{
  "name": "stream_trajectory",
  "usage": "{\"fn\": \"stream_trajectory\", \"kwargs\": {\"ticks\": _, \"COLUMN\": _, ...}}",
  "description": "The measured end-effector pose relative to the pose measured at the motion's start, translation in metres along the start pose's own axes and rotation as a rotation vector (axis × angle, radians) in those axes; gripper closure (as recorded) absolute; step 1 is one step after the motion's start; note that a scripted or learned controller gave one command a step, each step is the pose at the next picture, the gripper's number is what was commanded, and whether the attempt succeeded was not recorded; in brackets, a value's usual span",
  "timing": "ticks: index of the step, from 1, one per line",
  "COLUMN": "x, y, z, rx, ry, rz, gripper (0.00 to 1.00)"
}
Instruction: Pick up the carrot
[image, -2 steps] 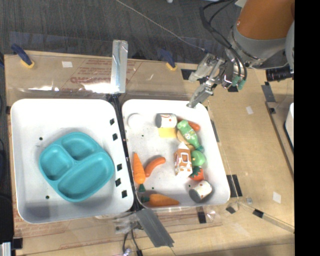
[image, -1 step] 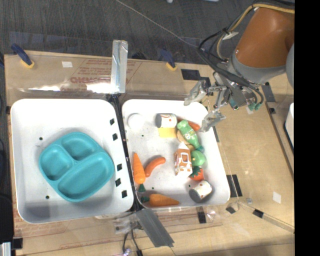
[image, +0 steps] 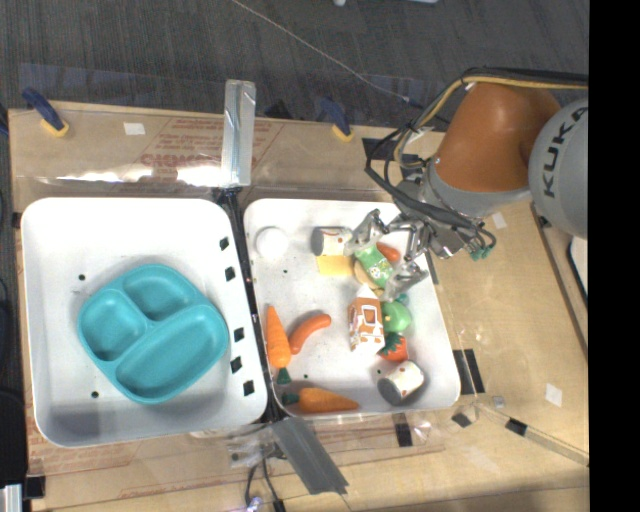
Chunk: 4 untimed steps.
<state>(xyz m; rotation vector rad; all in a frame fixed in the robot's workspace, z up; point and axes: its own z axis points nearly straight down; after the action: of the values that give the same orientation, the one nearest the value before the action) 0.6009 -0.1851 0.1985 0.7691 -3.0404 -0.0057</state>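
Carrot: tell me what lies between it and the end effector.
Two carrots lie at the right bin's left wall and front edge. The end effector is over the bin's upper right. Between them lie an orange sausage, a small carton and a green toy; from above, nothing covers either.
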Motion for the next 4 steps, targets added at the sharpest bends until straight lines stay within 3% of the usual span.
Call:
{"fn": "stream_trajectory", "kwargs": {"ticks": 1, "x": -0.011, "y": 0.003, "z": 0.108, "rx": 0.002, "ry": -0.004, "rz": 0.237, "gripper": 0.00}}
{"fn": "stream_trajectory", "kwargs": {"ticks": 2, "x": -0.060, "y": -0.008, "z": 0.104, "rx": 0.006, "ry": -0.008, "rz": 0.088, "gripper": 0.00}}
{"fn": "stream_trajectory", "kwargs": {"ticks": 3, "x": -0.061, "y": -0.009, "z": 0.092, "rx": 0.009, "ry": -0.013, "rz": 0.086, "gripper": 1.00}}
{"fn": "stream_trajectory", "kwargs": {"ticks": 4, "x": -0.128, "y": 0.112, "z": 0.000, "rx": 0.008, "ry": -0.017, "rz": -0.023, "gripper": 1.00}}
